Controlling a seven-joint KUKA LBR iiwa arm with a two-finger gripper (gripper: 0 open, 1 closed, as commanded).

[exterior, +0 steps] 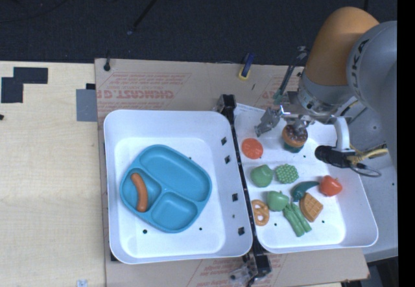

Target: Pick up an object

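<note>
Overhead, gripper (285, 125) hangs near right bin (363, 227) back rim; toys crowd below.

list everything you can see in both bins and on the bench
divided plate: 1, blue, left bin
sausage: 1, orange-brown, plate's left compartment
round toy: 1, orange-red, right bin, upper left
round green pieces: 2, green, right bin middle
pretzel: 1, tan, right bin lower left
green stalks: 1 bunch, green, right bin bottom
waffle piece: 1, orange, beside the stalks
red piece: 1, right bin's right side
clip: 1, blue and yellow, cardboard behind bins
arm: 1, grey and orange, right
gripper: 1, over a small brown and teal object
</note>
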